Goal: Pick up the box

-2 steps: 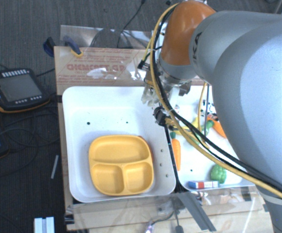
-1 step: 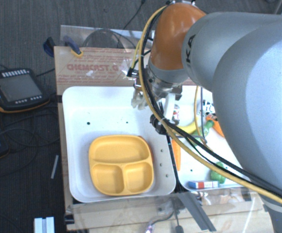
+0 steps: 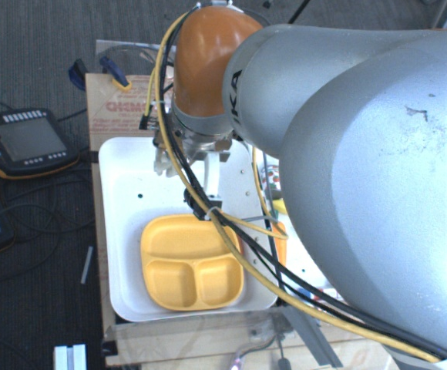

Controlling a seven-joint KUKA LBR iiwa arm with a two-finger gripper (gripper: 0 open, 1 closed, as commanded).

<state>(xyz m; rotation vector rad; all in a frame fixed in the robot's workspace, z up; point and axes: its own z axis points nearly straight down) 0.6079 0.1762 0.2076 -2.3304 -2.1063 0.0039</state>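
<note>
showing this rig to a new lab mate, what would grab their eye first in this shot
The huge grey arm fills the right side of the view, and its orange band bulges over the top centre. Below it, a yellow tray with three compartments lies in the near part of the left white bin. Yellow and black cables hang from the wrist across the bin, and a pendant with a screen sits on the floor at the left.

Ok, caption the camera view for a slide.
Grey arm reaches over a white bin holding a yellow tray.
</note>
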